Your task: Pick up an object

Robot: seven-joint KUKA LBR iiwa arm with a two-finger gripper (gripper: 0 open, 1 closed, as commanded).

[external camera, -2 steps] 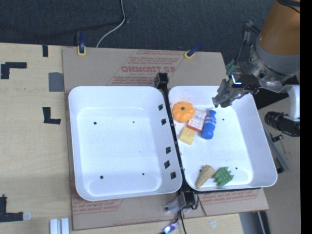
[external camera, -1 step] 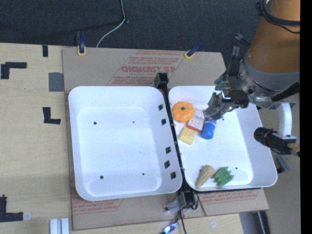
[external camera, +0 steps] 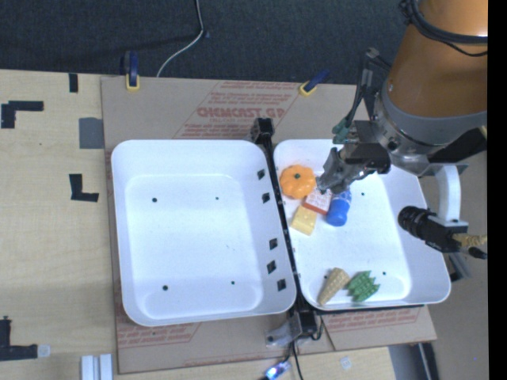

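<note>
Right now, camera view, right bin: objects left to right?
Orange pumpkin → yellow block → blue bottle → green toy. Left out: the cone and red-white piece, whose spans overlap neighbours.

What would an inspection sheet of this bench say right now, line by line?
Surface: brown cardboard sheet on a pale wooden bench, bearing the left white plastic bin and right white plastic bin.
Job's things: in the right bin, round orange toy pumpkin, blue cylinder-shaped toy, red-and-white flat block, yellow wedge block, tan cone-shaped toy, green spiky toy.
Clutter: nothing seen.
Grippers: claw low over the cluster beside the pumpkin; grasp cannot be judged.
Cables: white cable behind the bench.
Surroundings: dark carpet.
</note>
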